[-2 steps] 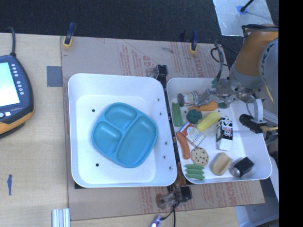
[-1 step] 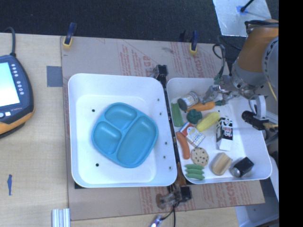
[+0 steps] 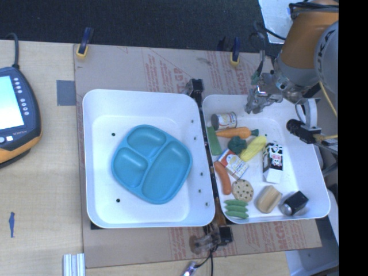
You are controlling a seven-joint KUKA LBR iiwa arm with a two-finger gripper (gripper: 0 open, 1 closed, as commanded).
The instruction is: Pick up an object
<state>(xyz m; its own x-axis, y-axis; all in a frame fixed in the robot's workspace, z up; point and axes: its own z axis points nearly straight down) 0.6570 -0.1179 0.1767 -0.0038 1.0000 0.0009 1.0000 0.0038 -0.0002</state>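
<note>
Objects for picking lay heaped in the right-hand shallow white bin, while the left-hand white bin held a blue, three-compartment plastic plate. Going rightward through the heap: a green bean pod, a round speckled cookie, an orange toy carrot, a small silver can, a yellow toy corn cob, a tan bread roll and a small white milk carton. All looked like light, stiff toy food, probably smooth and apt to slip; the carton's flat sides or the carrot's mid-length seemed the surest holds. The pincer hung over the bin's far edge, just right of the can and above the carrot. Whether it stood open or closed I could not tell; nothing was visibly in it.
</note>
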